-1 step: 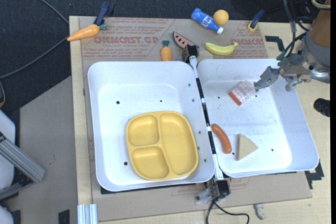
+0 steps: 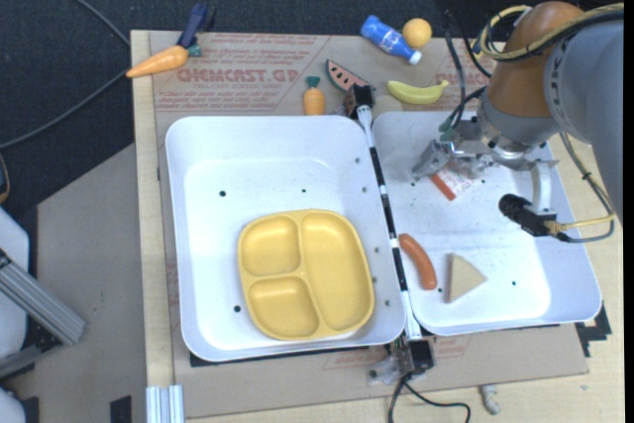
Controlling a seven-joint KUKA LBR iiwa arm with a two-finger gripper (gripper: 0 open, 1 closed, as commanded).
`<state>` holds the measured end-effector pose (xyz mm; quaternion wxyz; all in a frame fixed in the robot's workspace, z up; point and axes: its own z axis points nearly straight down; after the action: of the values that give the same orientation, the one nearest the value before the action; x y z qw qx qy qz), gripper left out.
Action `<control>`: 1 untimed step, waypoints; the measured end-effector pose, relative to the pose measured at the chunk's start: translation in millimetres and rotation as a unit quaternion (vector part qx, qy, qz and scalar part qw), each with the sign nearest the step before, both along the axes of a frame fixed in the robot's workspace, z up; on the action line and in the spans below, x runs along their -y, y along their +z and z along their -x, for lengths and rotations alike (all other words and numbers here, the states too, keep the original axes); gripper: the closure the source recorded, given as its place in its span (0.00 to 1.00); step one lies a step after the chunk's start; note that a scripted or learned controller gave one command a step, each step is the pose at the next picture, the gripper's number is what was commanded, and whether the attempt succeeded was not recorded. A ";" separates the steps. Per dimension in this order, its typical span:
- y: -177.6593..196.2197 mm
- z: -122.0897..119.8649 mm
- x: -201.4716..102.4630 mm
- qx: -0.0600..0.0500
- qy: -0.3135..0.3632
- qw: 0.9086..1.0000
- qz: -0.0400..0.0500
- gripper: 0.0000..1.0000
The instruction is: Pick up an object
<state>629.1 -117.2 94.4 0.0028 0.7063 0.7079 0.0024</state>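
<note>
One gripper (image 2: pixel 458 159) low over red-white packet (image 2: pixel 453 183), right bin (image 2: pixel 565 307) far edge; finger state indiscernible. Centre before closing, lift straight.

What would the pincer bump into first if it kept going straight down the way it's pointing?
Probably the small red and white packet lying on the right bin's floor. The pincer hangs right over it, pointing down. Depth is hard to judge from above, so it may just miss and meet the bin floor.

— Where is the arm (image 2: pixel 580 64)?
— It reaches in from the right, bent steeply down, the orange band (image 2: pixel 525 64) above the wrist.
— And the gripper (image 2: pixel 451 158)?
— Pointing down; its grey fingers (image 2: pixel 428 163) spread apart at the tips.
</note>
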 end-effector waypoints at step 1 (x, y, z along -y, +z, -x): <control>11.1 -1.0 1.5 0.002 0.000 1.000 0.002 1.00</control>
<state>630.1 -118.7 105.5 0.0059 0.7066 0.7076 0.0028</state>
